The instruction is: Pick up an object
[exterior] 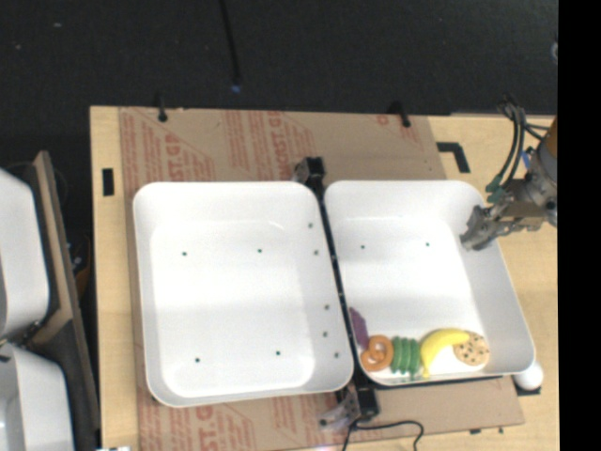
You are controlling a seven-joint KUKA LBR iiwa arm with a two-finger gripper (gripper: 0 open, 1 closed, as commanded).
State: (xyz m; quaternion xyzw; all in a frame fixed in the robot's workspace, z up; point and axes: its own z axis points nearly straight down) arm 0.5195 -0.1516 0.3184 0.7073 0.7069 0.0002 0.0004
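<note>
Several small toy foods lie along the near wall of the right bin (pixel 404 216): an orange ring-shaped pretzel (pixel 377 353), a green ridged piece (pixel 407 355), a yellow banana (pixel 441 343), a speckled tan cookie (pixel 470 350) and a thin purple piece (pixel 358 324). My gripper (pixel 477 234) hangs over the right bin's far right rim, well away from the toys. Nothing shows between its fingers.
The left bin (pixel 235 289) sits beside the right one, with a black clip (pixel 309 169) at the top of the seam between them. Both rest on a cardboard sheet (pixel 216 144). White containers (pixel 19 252) stand at the far left edge.
</note>
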